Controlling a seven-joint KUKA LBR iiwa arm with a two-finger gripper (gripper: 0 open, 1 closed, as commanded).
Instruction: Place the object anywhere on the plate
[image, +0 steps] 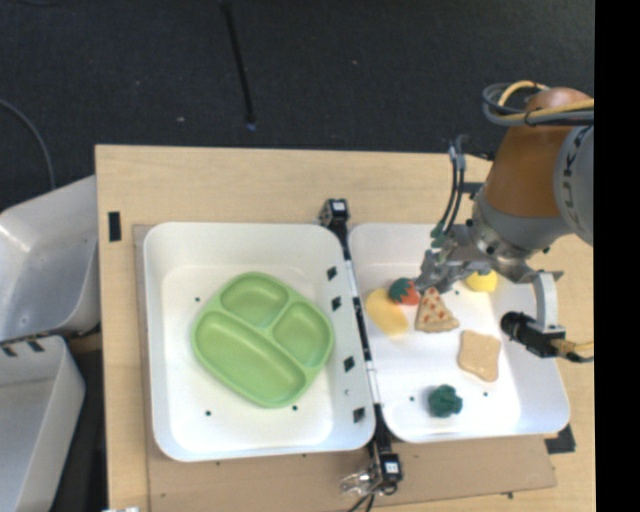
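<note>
A green divided plate (262, 340) lies in the left white bin (160, 300) with nothing on it. The right bin (535, 405) holds several toy foods: a pizza slice (435, 312), a red and green piece (404, 292), a pale yellow chunk (387, 312), a slice of toast (479, 355) and a dark green broccoli (445, 400). My gripper (436, 272) hangs low over the right bin's far part, just above the pizza slice and right of the red and green piece. The arm's body hides its tip.
A small yellow object (482, 282) sits half hidden behind the wrist. A black cable fitting (525, 330) sticks out on the arm's right side. The raised divider (352, 320) runs between the two bins. A white container (40, 260) stands left of the bench.
</note>
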